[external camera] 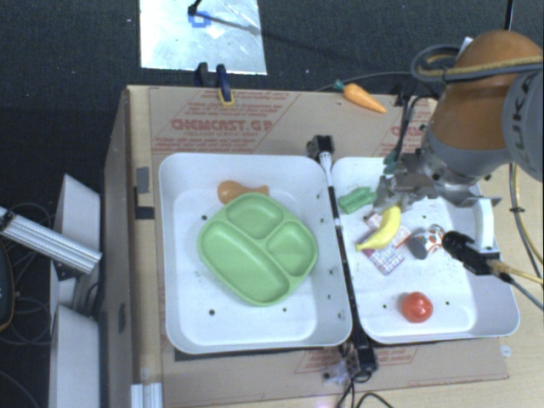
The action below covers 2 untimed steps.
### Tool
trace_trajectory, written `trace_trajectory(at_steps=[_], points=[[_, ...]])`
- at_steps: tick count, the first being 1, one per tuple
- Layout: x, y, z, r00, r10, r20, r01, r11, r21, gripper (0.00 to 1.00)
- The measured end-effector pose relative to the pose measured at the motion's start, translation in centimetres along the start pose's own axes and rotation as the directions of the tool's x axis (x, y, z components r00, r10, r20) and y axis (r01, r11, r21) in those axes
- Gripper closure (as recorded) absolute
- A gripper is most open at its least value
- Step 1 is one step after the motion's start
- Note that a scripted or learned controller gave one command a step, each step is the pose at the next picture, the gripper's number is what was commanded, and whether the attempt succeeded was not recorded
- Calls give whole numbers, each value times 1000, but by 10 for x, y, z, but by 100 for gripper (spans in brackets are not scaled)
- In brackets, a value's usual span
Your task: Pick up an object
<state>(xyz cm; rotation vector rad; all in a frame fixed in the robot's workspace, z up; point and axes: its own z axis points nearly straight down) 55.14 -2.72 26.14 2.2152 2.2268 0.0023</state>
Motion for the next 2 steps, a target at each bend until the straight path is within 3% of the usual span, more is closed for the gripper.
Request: trace_trajectory(at_steps=[1, 2], points=[[52, -41, 0, 1000, 0, 0, 0, 1000, 1, 100], [12, 10, 15, 1000, 4, 1, -4, 1000, 0, 100]])
